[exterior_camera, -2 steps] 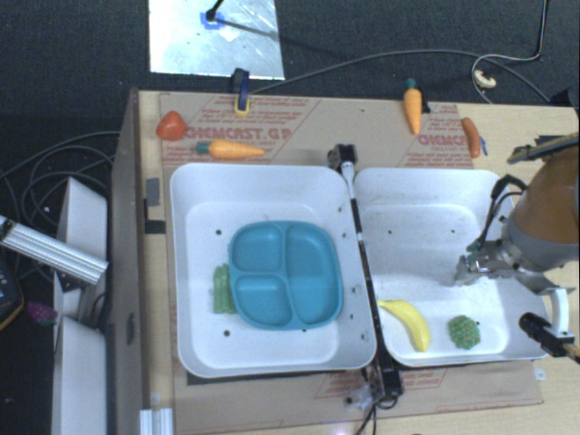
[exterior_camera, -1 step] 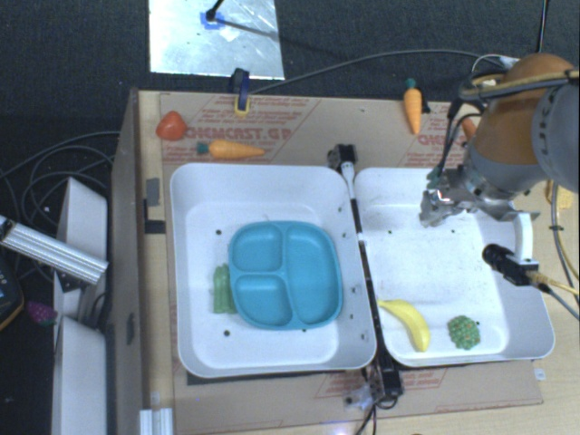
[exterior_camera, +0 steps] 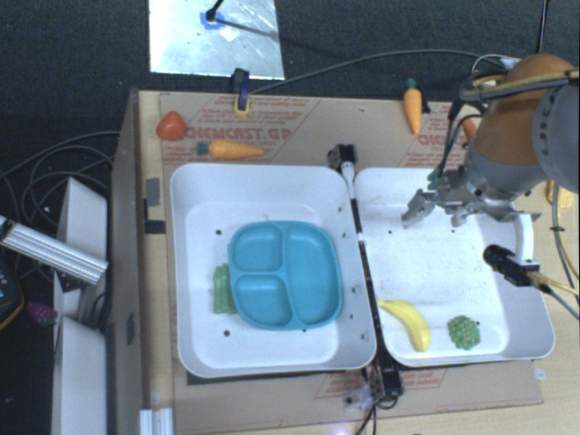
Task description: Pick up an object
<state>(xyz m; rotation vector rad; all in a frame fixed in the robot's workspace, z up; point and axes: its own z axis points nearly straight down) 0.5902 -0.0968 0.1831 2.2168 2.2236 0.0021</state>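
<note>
Tool (exterior_camera: 433,208) over right bin (exterior_camera: 526,333); fingertips blurred, grip unclear.

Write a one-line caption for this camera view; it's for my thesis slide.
The gripper hangs over the right bin, up-frame of a banana and green broccoli piece.

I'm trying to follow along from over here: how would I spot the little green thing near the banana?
Look at the right-hand white bin, the one the arm hangs over. Along its near edge lie two small items side by side: a yellow banana and, to its right, the green thing. It is a round, bumpy, broccoli-like lump, unlike the smooth, curved banana.
</note>
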